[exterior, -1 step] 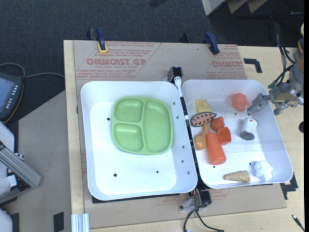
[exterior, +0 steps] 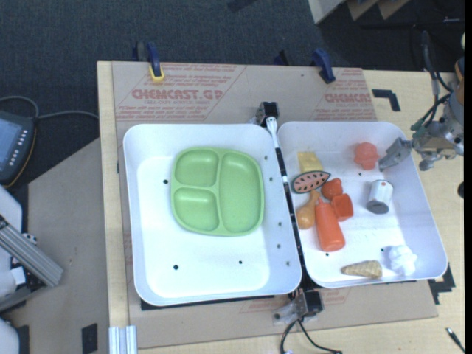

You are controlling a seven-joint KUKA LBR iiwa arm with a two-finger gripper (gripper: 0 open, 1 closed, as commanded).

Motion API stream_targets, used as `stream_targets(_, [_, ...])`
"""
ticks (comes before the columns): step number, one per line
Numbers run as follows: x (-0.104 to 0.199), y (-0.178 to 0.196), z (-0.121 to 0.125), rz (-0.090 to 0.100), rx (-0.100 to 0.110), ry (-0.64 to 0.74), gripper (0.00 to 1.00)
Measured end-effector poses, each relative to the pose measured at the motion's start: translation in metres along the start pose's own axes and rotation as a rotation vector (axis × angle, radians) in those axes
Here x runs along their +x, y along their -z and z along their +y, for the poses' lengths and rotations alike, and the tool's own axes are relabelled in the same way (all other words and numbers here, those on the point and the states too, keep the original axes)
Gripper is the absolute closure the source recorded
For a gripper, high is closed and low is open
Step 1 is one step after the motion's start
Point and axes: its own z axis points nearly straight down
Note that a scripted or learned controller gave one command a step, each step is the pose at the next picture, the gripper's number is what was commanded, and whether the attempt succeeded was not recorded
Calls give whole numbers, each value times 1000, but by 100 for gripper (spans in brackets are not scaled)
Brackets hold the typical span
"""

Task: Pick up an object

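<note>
Grey two-finger gripper [exterior: 404, 152] hung over the right white bin's [exterior: 428, 227] upper right edge, holding nothing.

Its fingers stood spread apart, near a round salmon-red ball [exterior: 366, 154] and just above a small grey-and-white cylinder [exterior: 379, 196]. Further left lay an orange plastic bottle [exterior: 330, 227], a watermelon-slice toy [exterior: 310, 181], and a yellow block [exterior: 309, 161]; a cone-shaped tan piece [exterior: 362, 270] rested near the front. The left white bin [exterior: 147, 271] held a light green divided plastic plate [exterior: 218, 191].

Red "CHEMCAST G P" print stands on the board [exterior: 184, 87] at 12 o'clock of the left bin [exterior: 147, 271]; a cut-off repeat, "CHEMCAST", at 1 o'clock.
</note>
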Motion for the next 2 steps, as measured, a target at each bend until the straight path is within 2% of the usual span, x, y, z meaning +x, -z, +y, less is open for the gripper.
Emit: stream_targets(2, [11, -97, 5, 3, 6, 1, 0])
